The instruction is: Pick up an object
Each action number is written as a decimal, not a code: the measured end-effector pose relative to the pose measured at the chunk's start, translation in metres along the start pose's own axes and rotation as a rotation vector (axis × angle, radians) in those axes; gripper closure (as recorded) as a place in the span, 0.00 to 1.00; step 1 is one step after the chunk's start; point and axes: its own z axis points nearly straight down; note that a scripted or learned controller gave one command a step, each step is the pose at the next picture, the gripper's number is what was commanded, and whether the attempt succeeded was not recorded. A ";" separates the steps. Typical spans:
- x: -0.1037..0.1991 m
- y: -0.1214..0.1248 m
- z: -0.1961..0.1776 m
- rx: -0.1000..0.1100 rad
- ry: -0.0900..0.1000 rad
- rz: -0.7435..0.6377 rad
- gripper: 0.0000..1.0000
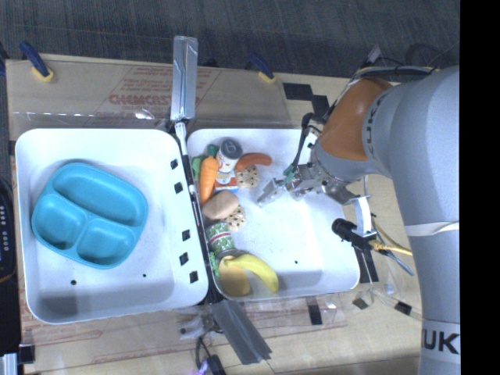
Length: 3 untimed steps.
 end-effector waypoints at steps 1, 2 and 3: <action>0.035 -0.016 -0.030 0.001 0.003 0.102 0.00; -0.009 0.048 0.000 -0.002 0.000 0.324 0.00; 0.007 -0.046 0.000 0.000 0.002 0.495 0.00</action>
